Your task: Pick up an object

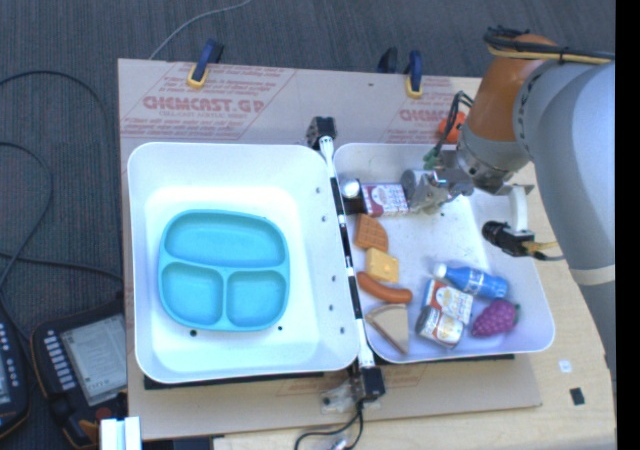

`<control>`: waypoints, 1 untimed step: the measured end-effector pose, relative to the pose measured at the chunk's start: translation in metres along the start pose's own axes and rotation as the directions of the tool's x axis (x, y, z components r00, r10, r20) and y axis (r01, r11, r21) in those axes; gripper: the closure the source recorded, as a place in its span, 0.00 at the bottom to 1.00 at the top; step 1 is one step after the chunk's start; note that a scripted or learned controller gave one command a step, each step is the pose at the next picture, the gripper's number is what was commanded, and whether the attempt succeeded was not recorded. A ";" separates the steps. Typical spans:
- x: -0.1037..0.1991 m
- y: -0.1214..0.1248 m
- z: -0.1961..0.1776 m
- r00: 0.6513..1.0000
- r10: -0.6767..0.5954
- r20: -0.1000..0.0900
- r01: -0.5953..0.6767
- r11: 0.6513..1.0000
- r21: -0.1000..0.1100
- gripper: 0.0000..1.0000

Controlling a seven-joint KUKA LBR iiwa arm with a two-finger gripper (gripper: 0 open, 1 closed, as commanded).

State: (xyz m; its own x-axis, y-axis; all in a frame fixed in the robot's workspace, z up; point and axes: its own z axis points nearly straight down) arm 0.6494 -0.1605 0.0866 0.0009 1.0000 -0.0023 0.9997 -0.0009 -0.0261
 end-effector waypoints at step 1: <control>0.079 0.016 -0.151 1.000 -0.003 -0.001 0.003 1.000 -0.030 1.00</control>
State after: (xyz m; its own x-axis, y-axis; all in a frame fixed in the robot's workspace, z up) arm 0.6692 -0.0813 0.2371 -0.0024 1.0000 -0.0015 1.0000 0.0024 0.0036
